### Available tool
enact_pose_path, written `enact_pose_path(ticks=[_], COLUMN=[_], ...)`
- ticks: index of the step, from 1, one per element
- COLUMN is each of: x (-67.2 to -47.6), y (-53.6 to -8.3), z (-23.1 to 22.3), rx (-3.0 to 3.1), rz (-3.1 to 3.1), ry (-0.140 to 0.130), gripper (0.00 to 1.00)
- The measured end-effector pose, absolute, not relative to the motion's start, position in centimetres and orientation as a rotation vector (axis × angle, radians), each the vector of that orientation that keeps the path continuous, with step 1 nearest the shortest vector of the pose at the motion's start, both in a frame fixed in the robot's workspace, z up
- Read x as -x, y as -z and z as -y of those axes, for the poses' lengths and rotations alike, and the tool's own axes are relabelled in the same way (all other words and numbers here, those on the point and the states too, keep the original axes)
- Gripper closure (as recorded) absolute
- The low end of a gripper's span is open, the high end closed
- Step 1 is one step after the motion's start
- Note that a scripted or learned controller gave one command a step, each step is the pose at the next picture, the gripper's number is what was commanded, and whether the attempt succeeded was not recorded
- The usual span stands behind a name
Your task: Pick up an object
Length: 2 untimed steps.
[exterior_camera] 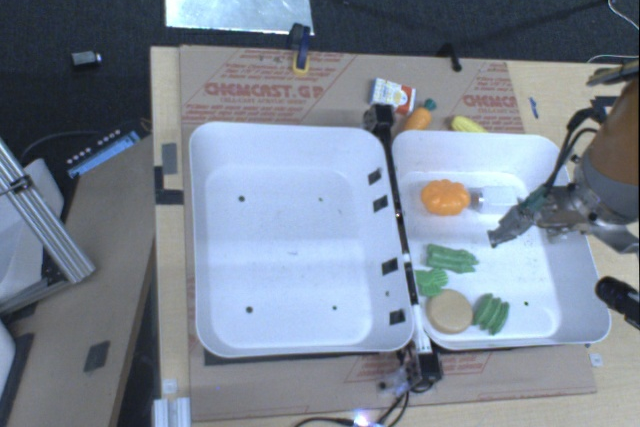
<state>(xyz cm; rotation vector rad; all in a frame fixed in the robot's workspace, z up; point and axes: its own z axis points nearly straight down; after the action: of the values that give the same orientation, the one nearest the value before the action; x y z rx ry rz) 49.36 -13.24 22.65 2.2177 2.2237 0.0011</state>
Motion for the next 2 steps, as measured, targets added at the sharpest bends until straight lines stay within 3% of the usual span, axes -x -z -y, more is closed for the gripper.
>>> enact_pose_path(ticks=[1, 2], x=[-49.5, -52.0], y=[-23.7, -23.8], z=[13.2, 11.5], rx=[-2.213, -2.212], rz=[-2.225, -2.228], ry=[-0.004, -0.004], gripper=[1.0, 1.0])
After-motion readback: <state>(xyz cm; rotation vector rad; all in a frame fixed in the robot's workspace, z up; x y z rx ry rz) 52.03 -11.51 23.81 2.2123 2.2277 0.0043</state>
